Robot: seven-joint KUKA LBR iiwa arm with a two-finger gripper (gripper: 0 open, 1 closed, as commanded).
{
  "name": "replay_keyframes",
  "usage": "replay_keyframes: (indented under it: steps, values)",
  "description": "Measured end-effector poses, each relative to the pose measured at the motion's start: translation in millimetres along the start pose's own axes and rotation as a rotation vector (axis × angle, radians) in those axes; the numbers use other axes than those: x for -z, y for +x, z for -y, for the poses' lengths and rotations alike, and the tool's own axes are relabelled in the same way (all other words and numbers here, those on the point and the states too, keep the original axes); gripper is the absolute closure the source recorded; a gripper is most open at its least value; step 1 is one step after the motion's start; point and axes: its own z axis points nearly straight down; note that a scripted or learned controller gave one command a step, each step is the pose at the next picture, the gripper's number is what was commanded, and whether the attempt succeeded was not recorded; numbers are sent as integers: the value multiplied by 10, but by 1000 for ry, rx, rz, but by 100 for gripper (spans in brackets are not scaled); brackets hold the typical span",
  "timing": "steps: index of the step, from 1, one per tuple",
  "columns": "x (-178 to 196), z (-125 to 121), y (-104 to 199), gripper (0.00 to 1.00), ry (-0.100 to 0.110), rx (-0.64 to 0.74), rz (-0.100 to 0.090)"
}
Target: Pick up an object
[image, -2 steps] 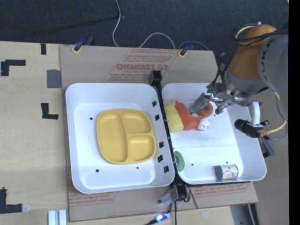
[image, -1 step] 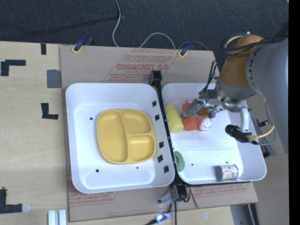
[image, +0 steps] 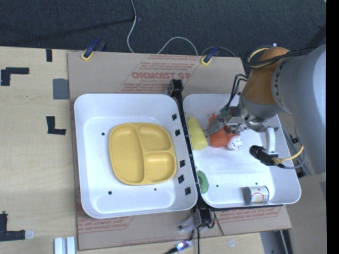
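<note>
Grey arm with orange band (image: 265,86) entering from the right, wrist lowered over the far part of the right shallow white bin (image: 275,194). Tool (image: 225,125) down among a cluster of small things near that bin's far-left region; whether spread or pressed together: cannot tell, being hidden by the wrist and the things below. Orange rounded object (image: 218,138) directly under and touching the tool, with a small white speckled ball (image: 234,144) just beside it on the right. Yellow elongated soft object (image: 196,134) lying along the bin's left wall, just left of the orange one. Green flat piece (image: 202,181) nearer, against the same wall. White cylindrical canister with grey cap (image: 257,194) on its side at the near edge, well apart from the tool. Left shallow white bin (image: 87,142) holding a yellow three-compartment plastic plate (image: 142,153) at centre. Both bins resting on brown cardboard (image: 153,75) upon the bench (image: 32,157).
</note>
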Motion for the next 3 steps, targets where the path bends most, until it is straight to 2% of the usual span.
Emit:
replay_keyframes:
  steps: [1,3]
  values:
    - [118,-8,6,100,-1,1,0]
    - [991,-43,-56,100,-3,0,-2]
